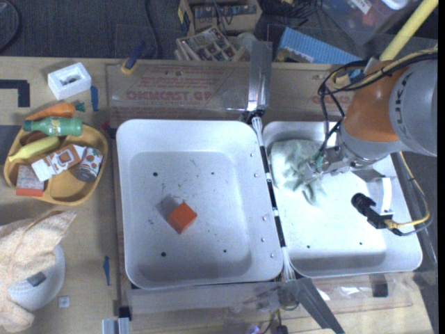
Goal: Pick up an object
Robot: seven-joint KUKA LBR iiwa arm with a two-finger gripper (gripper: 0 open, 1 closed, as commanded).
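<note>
Claw (318, 164) half-hidden against crumpled cloth (292, 162).

Faint red lettering runs across the clear panel (182, 91) lying behind the left bin, in the upper middle of the frame, but it is too blurred to read. Dark letters on the grey arm (405, 110) at the right edge are likewise illegible.

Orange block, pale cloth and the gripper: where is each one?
orange block (183, 217), camera view, its top face.
pale cloth (292, 162), camera view, its crumpled middle.
gripper (318, 164), camera view, its tip at the cloth.
</note>
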